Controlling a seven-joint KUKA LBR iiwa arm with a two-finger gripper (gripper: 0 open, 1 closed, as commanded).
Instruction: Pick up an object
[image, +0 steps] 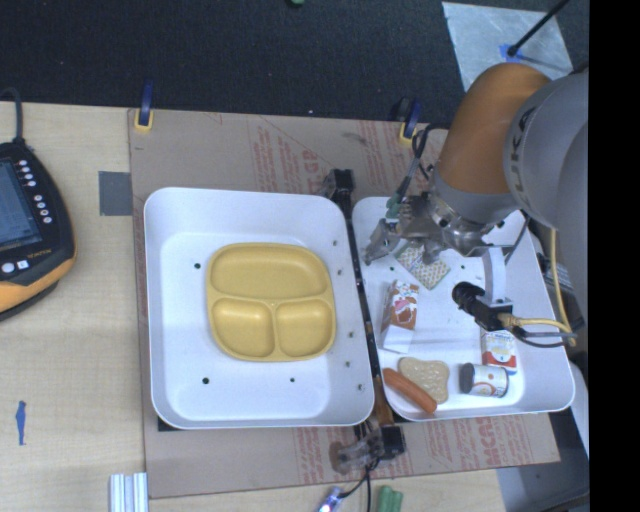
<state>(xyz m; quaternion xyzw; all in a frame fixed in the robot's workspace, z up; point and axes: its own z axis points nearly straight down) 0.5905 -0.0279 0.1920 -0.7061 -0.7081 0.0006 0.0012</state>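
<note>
In the right bin (540, 395), the hot dog (410, 390), bread slice (426, 374) and can (484, 379) lie nearest, the red packet (403, 305) beyond. Farther back, the jaws (412, 243) hang just above a checkered pad (424, 266); whether they grip it, I cannot tell.

black and orange handheld control pendant (25, 232) at the left edge of the wooden bench (70, 400), brown cardboard sheet (250, 150) under the bins, blue clamp (145, 105) at its far corner
</note>
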